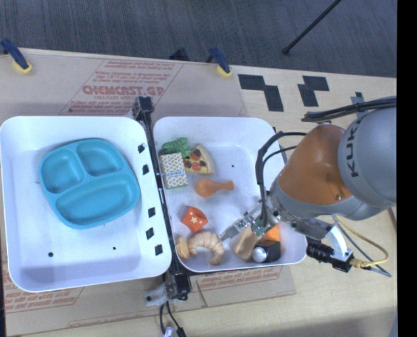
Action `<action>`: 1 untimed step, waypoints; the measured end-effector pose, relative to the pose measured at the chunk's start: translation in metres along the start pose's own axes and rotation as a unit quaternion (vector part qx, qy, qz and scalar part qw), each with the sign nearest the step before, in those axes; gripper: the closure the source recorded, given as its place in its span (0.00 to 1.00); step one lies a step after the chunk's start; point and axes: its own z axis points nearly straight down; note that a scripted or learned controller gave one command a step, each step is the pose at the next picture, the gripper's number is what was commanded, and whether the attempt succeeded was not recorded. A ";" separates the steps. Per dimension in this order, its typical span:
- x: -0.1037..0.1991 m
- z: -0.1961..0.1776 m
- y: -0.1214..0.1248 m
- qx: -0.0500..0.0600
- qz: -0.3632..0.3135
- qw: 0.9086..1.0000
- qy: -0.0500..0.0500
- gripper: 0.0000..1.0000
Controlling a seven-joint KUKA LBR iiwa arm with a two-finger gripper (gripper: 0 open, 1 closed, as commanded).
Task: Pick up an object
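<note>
We see the jaws (249,229) low in the near right corner of the right-hand shallow white bin (215,126), where the metal parts are small and tangled with the objects, so we cannot tell how the jaws stand. Right at them lies a tan, elongated toy piece (245,243), and just beside it an orange-and-black toy with a pale round end (266,246); whether either is touched, we cannot say. To the left of these rests a tan plastic croissant (207,243), with a small red carton bearing a white mark (194,218) above it. Farther up the bin lie an orange plastic drumstick (213,186), a toy pizza slice (197,160), a pale checked cracker-like block (173,170) and a green leafy piece (175,147).

The grey arm with its orange band (314,170) comes in from the right, bent steeply down over the bin's right wall; its bulk hides that wall and part of the corner.

In the left-hand white bin (26,258) sits a blue divided plastic plate (89,181). Both bins stand on a cardboard-covered bench (194,83).
</note>
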 end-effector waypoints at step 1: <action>0.022 0.007 0.015 0.000 -0.174 0.985 0.000 0.00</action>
